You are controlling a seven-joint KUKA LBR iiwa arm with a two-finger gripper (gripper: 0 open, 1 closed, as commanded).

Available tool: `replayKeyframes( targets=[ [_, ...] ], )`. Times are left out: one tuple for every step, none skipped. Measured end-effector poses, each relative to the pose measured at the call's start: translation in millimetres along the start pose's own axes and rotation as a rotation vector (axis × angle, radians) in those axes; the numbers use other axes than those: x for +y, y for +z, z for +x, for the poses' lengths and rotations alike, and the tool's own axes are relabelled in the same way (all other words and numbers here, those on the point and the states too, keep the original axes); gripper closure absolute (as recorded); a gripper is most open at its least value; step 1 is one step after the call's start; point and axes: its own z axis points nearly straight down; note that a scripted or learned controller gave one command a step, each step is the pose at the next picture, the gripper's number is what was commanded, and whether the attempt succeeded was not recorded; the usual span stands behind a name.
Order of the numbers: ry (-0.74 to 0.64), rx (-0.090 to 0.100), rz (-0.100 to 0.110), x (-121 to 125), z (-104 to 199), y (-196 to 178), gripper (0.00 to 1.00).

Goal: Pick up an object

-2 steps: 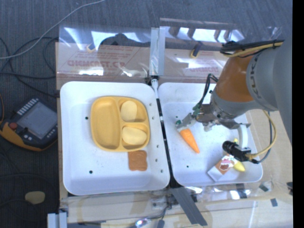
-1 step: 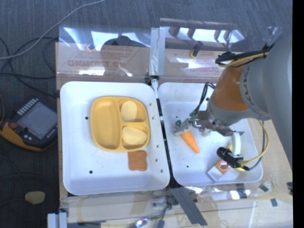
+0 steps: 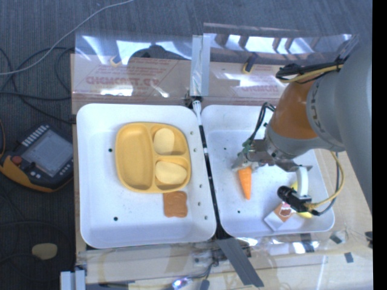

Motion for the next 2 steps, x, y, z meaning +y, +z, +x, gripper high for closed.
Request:
replayKeyframes(
  targets=[
    [-0.001, 0.002, 0.008, -1.8, 0.8, -5.5, 1.0],
    [0.013, -0.002, 0.011, -5.4, 68.9, -117.2, 1.0]
  ],
)
